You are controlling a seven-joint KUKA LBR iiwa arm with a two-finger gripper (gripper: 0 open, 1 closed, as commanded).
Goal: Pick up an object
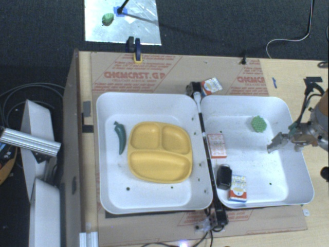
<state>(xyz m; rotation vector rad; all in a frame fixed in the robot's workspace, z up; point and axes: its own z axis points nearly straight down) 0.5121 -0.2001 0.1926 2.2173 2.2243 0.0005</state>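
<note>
My gripper point(281, 140) hangs over the right side of the right bin point(267, 107), on the arm that enters from the right edge. It holds nothing that I can see. A fuzzy green ball point(258, 123) lies up and to its left, apart from it. A red and white packet point(217, 145) lies by the bin's left wall. A black block point(224, 177) and an orange and white carton point(237, 188) sit side by side in the front left corner. In the left bin point(149, 101), a green pepper point(120, 136) lies left of a yellow divided plate point(158, 151).
A small red and white box point(211, 86) rests on the cardboard behind the bins, near the divider's black clamp point(196, 89). Cables run along the right bench edge. The ridge where the two bins meet point(204, 143) stands between them.
</note>
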